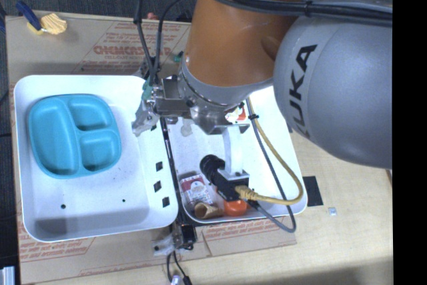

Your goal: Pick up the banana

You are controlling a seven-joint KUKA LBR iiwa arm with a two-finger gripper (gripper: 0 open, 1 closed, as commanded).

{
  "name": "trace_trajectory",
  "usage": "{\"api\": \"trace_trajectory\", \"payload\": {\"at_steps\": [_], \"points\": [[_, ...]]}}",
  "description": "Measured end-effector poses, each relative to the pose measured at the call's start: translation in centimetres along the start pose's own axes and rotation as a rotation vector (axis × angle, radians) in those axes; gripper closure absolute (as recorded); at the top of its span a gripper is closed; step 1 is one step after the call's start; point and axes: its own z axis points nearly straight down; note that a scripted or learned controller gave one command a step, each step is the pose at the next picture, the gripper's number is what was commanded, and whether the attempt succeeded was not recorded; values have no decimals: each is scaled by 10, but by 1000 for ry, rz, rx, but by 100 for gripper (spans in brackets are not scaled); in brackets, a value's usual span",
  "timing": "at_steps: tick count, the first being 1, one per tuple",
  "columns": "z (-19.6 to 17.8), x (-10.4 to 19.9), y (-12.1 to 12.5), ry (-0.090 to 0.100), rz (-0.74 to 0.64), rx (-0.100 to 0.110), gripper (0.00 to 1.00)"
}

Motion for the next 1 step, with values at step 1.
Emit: {"api": "trace_trajectory", "payload": {"at_steps": [1], "points": [[-13,87,-2,0,289,-1,0]]}}
